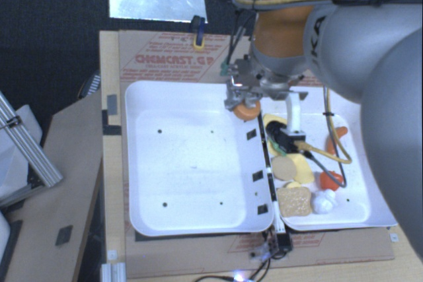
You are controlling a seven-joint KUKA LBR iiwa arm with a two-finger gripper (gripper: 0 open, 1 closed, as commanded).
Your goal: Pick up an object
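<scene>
**End effector down at the divider, orange piece under it**

The grasp step is judged to be in hand. The grey arm's end effector (242, 101) is seen lowered at the far end of the wall shared by the two bins, and a small rounded orange piece (247, 111) is seen right beneath its tip, at the far edge of the left bin by the divider. Whether the end effector is spread, pressed together or pinching that piece cannot be told from this angle. A firm closure on the orange piece is called for next, then a straight lift clear of the divider. A slip off the rounded surface is the risk to be watched.

Now the containers. The shallow white left bin (192, 162) is otherwise bare. The shallow white right bin (357, 205) is crowded: a yellow lump (303, 170) is touched by a tan round disc (284, 167), with a tan square block (295, 200) and a white crumpled ball (322, 203) nearer the front and a red-orange piece (330, 179) beside them.
</scene>
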